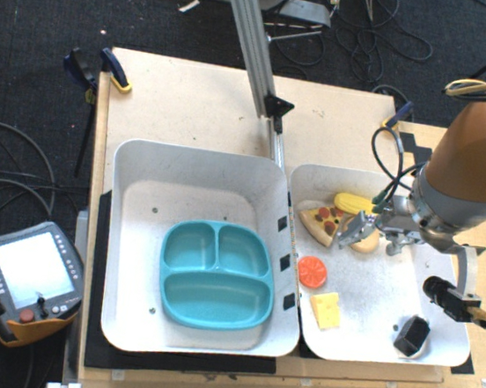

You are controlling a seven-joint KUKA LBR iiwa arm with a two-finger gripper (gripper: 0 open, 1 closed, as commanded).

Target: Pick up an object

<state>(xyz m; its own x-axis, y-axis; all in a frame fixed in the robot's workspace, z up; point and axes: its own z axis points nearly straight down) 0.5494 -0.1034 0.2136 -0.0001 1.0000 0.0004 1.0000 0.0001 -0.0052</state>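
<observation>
The right bin (390,292) holds several toy foods. A pizza slice (317,222) lies at its left, with a yellow corn cob (352,201) just behind it. A small tan piece (365,246) sits beside the pizza. A red tomato slice (312,271) and a yellow cheese wedge (326,311) lie nearer the front left. My gripper (377,235) hangs low over the tan piece, to the right of the pizza. It is open, its fingers apart, one on each side above the tan piece. Nothing is lifted.
A blue divided plate (215,274) lies in the left bin (133,219). A black object (411,335) sits at the right bin's front right corner. A slanted metal pole (258,49) rises at the wall between the bins. A teach pendant (23,280) lies left of the bench.
</observation>
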